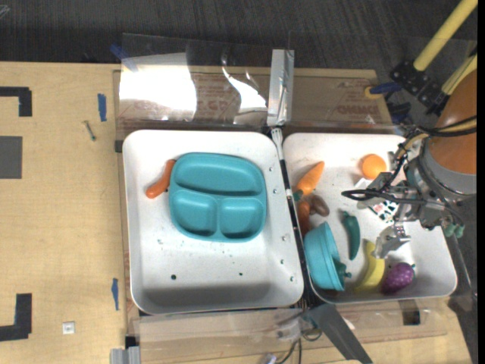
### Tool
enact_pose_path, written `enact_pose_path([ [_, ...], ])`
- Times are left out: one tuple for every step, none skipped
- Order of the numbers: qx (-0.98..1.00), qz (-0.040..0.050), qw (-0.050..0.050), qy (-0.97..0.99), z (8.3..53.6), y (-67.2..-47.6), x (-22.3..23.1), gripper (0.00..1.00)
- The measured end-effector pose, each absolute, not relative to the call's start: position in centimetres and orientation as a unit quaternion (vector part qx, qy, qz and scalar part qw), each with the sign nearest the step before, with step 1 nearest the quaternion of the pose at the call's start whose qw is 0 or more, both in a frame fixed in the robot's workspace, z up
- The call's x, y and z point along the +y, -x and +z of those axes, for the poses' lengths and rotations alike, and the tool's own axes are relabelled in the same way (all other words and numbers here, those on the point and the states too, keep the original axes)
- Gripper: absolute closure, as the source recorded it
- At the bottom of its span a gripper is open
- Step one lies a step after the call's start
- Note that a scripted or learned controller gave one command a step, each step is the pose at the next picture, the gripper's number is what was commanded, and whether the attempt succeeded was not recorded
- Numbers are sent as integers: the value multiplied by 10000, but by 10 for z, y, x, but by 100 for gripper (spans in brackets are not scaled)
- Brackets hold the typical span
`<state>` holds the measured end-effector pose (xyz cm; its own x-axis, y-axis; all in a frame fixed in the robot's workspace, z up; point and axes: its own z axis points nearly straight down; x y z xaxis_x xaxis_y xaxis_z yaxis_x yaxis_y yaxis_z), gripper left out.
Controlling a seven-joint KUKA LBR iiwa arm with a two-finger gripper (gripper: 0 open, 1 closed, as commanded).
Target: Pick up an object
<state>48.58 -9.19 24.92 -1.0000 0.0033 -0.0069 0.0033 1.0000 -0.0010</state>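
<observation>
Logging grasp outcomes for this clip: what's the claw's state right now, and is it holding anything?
Claw: cannot be told, open or closed; it hangs over the right bin just above the banana, with nothing visibly held.

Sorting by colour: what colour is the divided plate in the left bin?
Teal; the divided plastic plate shows clearly in the camera view.

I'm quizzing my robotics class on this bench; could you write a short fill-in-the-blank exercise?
1. The teal divided plate lies in the ____ bin.
2. The purple toy lies in the right bin beside a ____ banana.
3. The end effector hangs over the ____ bin.

Missing words: left; yellow; right
</observation>
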Motion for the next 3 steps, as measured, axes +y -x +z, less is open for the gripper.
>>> enact_pose_path([
  [9999,6,-14,-135,167,-527,-136,0],
  [9999,-27,122,98,105,-511,-146,0],
  [10000,-11,56,34,121,-576,-168,0],
])
